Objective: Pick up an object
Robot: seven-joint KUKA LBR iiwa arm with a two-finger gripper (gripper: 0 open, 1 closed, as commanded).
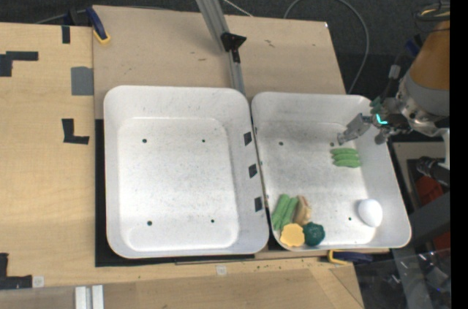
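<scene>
Objects are all sitting in the right bin (380, 176), and from what I can see none of them has been lifted, so I would call the pick not yet made. A small green piece (346, 157) lies alone in the upper right part of that bin, on the floor of it. Down at the near edge there is a cluster: a long green piece (283, 210) with a tan bit touching it, a yellow round piece (292, 235) and a dark green one (314, 233) side by side just below. A white ball (369, 212) rests apart from them toward the bin's right corner. The left bin (117, 154) sits alongside, touching the right one.

My gripper (354, 131) reaches in over the right rim and hangs just above and beside the small green piece, which looks like the likeliest target. Nothing is between the fingers that I can make out. Whether the claw is spread or closed I cannot tell; at this slant the tips blur into one grey shape, so I won't guess.

What is left, as I judge it, is nearly the whole job: come down onto the piece, close on it, and raise it clear of the bin floor.
</scene>
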